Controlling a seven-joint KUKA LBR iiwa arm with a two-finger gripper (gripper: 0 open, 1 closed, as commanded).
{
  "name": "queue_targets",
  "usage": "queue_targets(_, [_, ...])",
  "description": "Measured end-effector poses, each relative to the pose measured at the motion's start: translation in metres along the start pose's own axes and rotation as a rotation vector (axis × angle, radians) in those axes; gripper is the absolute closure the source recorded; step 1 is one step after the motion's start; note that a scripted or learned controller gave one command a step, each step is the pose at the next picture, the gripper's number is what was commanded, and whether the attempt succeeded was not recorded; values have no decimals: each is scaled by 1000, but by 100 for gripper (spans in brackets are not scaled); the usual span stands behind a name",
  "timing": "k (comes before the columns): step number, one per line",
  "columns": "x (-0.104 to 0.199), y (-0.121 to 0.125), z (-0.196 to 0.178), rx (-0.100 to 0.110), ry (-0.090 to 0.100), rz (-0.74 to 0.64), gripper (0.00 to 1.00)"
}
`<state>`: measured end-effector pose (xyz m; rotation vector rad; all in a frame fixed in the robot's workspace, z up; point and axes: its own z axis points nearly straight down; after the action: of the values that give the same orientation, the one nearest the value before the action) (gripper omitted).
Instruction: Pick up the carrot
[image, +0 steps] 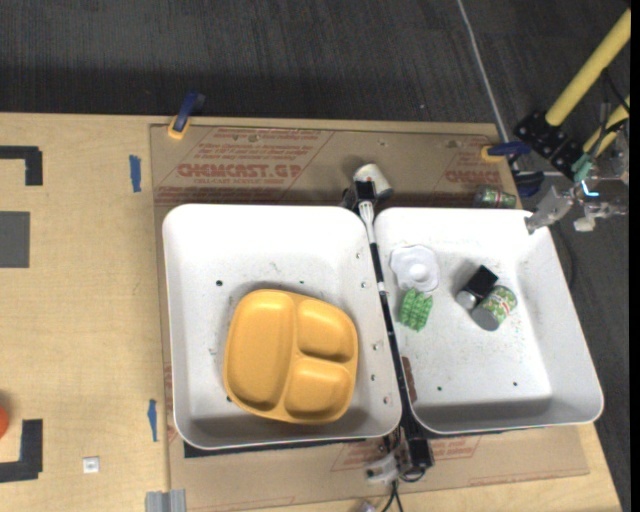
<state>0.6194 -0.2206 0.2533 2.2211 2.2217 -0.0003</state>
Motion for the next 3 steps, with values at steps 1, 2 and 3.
queue_targets(1, [75, -32, 93, 5, 2, 367, 0])
queue_targets(2, [189, -65, 69, 6, 1, 649, 0])
queue_targets(3, [121, -62, 102, 4, 1, 318, 0])
